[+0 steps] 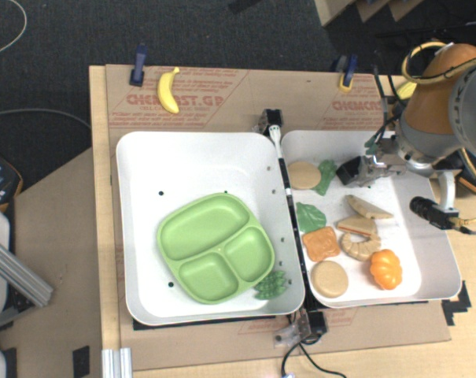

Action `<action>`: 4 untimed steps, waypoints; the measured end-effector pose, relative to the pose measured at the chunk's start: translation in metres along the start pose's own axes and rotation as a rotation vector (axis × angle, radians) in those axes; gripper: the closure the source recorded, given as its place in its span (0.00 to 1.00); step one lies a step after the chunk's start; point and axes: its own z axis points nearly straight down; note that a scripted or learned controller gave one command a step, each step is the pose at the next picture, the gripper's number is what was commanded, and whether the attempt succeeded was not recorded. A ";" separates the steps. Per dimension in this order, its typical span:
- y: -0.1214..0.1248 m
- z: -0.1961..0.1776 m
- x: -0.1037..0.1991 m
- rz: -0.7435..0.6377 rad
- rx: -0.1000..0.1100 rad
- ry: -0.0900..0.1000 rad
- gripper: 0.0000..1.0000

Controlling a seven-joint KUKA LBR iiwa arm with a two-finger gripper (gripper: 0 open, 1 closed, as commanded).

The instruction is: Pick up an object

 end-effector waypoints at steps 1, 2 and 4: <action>0.001 -0.013 0.001 -0.001 -0.004 -0.001 1.00; -0.012 -0.106 0.013 -0.003 -0.008 0.000 1.00; 0.045 -0.041 -0.051 -0.006 -0.008 -0.002 1.00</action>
